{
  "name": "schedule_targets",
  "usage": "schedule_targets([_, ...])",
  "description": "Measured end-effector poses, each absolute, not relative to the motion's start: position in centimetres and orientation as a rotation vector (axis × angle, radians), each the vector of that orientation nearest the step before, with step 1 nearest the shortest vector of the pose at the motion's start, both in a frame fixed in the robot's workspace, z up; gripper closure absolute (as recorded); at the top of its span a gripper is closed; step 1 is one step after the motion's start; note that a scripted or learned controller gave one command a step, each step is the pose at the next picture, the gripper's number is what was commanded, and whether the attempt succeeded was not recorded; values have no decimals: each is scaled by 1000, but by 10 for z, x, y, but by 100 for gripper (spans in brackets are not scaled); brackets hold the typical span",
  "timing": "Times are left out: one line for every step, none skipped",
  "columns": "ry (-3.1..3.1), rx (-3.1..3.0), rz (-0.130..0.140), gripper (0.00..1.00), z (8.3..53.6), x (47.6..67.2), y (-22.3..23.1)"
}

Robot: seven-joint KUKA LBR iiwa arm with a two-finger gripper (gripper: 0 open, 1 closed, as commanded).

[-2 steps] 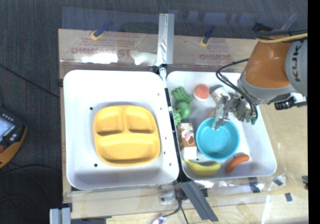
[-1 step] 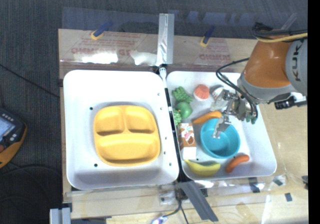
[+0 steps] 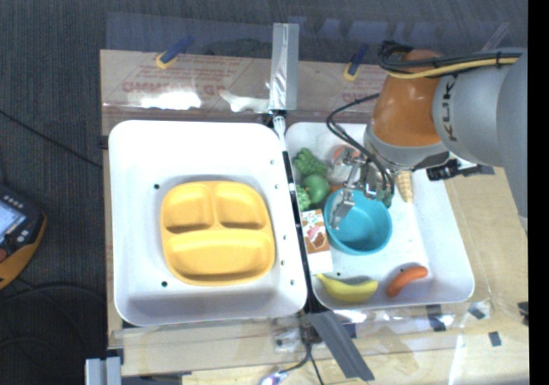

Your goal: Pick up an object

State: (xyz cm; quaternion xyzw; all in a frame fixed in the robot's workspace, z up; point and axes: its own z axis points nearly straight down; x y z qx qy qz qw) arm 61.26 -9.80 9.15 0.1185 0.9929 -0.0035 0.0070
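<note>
Arm down in right bin [image 3: 446, 272], gripper [image 3: 347, 203] at near rim of blue bowl [image 3: 360, 227]. Can't tell how wide the jaws stand, nor whether anything is held. Risk: thin rim slips out, or green toy [image 3: 310, 179] alongside gets nudged.

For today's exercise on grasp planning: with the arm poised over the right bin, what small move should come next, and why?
Probably a short descent onto the blue bowl's near rim: the gripper sits right over that edge in the right bin, and nothing visible is held yet.
</note>
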Motion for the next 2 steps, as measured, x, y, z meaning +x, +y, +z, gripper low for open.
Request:
schedule_targets([3101,423,-5,0,91,558,-151])
schedule_targets([3076,526,-9,0,93,532,-108])
